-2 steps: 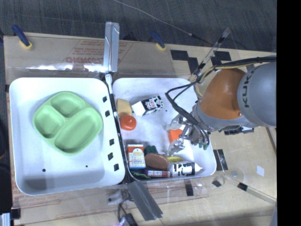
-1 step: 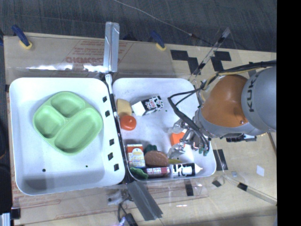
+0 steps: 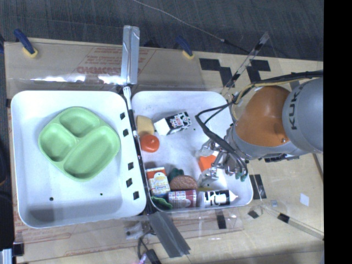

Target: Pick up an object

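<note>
Camera view shows the tabletop (image 3: 66, 59) with two white bins on it. The left bin (image 3: 33, 202) holds one green divided plate (image 3: 80, 142), lying flat in its upper half. The right bin (image 3: 181, 100) holds many small things: a black-and-white carton (image 3: 175, 122) lying on its side near the top with its long axis about left to right, a yellow block (image 3: 145, 125) and an orange-red ball (image 3: 149, 143) by the left wall, and along the bottom wall a printed box (image 3: 159, 182), a dark green piece (image 3: 176, 175), a brown piece (image 3: 184, 181), a can (image 3: 181, 198) lying left to right and a black-and-white bottle (image 3: 219, 198) with its cap pointing right. The gripper (image 3: 212, 166) is low in the right side of this bin, at a small orange object (image 3: 205, 161). Whether the fingers are released or clenched, I cannot tell.
</note>
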`<state>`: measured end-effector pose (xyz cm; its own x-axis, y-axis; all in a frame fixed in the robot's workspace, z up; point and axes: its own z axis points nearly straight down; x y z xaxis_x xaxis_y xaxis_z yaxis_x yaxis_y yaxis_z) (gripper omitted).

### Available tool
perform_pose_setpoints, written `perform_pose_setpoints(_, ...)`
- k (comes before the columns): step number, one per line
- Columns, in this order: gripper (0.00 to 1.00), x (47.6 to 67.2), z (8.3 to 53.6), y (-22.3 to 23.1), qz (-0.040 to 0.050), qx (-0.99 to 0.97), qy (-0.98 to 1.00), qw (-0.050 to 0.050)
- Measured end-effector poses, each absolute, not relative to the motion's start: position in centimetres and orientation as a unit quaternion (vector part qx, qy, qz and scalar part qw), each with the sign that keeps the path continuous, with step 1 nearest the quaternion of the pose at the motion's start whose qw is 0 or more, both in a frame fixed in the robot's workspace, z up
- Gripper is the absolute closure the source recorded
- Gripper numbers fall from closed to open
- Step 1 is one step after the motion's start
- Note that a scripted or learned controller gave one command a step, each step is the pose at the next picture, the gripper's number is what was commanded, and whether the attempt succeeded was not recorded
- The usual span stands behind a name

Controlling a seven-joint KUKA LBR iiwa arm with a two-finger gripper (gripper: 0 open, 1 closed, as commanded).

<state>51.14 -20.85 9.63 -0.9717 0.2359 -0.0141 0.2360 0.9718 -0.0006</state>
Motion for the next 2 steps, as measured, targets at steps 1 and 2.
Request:
perform_pose_setpoints(1,0.00,52.39,9.43,-20.89,-0.0010,0.014,1.000,0.003)
perform_pose_setpoints(2,0.00,51.61,9.49,-20.87,-0.0011,0.000,1.000,0.005)
